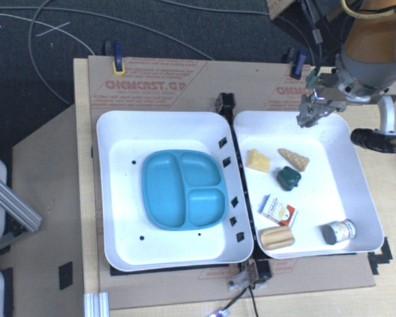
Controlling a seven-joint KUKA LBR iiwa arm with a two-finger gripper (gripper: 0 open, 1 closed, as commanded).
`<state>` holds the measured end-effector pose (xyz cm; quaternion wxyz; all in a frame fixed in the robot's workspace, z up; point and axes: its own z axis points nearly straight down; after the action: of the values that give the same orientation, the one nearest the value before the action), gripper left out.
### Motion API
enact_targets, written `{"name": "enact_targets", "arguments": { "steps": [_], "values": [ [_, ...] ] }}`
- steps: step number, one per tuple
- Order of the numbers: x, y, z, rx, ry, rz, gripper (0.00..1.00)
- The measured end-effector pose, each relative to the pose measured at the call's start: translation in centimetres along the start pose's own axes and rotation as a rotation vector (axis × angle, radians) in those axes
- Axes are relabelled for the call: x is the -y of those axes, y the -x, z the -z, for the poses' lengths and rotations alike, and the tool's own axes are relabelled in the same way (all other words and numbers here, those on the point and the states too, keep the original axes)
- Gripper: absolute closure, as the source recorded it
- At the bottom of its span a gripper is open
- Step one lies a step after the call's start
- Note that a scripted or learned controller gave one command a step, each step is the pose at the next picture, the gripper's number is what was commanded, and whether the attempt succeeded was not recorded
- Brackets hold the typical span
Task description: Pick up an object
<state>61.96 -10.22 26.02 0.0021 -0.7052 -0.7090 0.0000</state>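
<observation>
The claw (310, 119) hung over the far edge of the right bin (363, 177), and I could not tell how it was set, while the things lay lower down in that bin: a yellow block (257, 160), a tan wedge (294, 158), and a green lump (289, 177).

Grey arm reaching from the right, orange band above wrist, gripper (310, 117) pointing down (nothing held)
</observation>
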Motion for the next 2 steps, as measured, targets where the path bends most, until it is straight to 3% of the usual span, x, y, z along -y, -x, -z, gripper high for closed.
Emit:
{"name": "enact_targets", "arguments": {
  "steps": [2],
  "values": [
    [-0.9,-9.8,0.2,0.001,0.003,0.0,1.0]
  ]
}}
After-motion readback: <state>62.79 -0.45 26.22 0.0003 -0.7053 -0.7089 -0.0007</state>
